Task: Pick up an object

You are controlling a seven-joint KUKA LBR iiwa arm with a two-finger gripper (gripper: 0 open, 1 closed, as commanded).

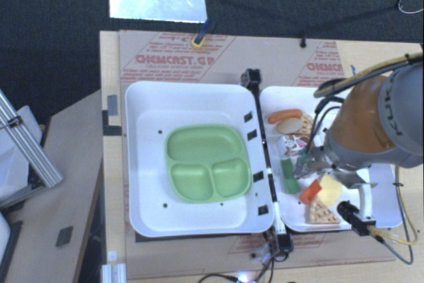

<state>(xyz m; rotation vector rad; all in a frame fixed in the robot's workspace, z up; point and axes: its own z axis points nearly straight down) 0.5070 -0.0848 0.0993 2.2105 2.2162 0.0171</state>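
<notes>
- Gripper (306,166) sits low in the right bin (384,212), under the arm's grey wrist and orange band; its state I cannot tell, because the wrist and cables cover it from above.
- Nothing can be seen held by it.
- 2 shallow white bins lie side by side on the bench; the left bin (142,136) carries a green tray (205,162) with 3 compartments, 1 large above and 2 small below.
- Toy food lies in the right bin, all of it close to the gripper:
- a green stick-shaped piece (289,175) lies near the bin's left wall, just beside the gripper.
- an orange-red piece (309,192) lies just below the gripper, touching or nearly touching a pale yellow piece (329,190) on its right.
- a waffle-patterned piece (321,213) rests at the bin's near edge, below the yellow one.
- a hot dog (285,116) lies near the bin's far side, above a small printed packet (291,142).
- The arm (371,126) enters from the right and covers much of the right bin.
</notes>
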